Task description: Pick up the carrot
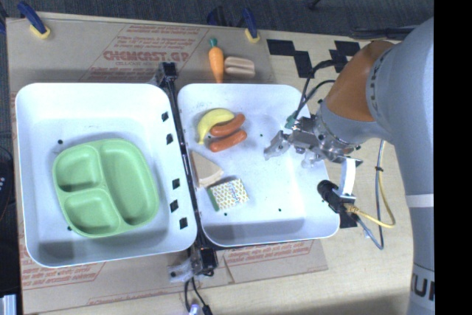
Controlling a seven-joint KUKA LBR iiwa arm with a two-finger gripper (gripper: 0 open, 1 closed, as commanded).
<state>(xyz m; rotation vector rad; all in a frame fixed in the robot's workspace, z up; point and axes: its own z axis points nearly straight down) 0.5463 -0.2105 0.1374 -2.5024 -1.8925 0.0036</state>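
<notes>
Carrot lies outside the bins on cardboard printed "CHEMCAST GP", beside a hot-dog bun. Gripper hovers over the right bin; grip state indiscernible.

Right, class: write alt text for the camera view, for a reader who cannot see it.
A grey robot arm's gripper hovers over the right white bin, far from the carrot lying on the bench beyond the bin. That bin holds a banana and two sausages; the left bin holds a green tray.
</notes>
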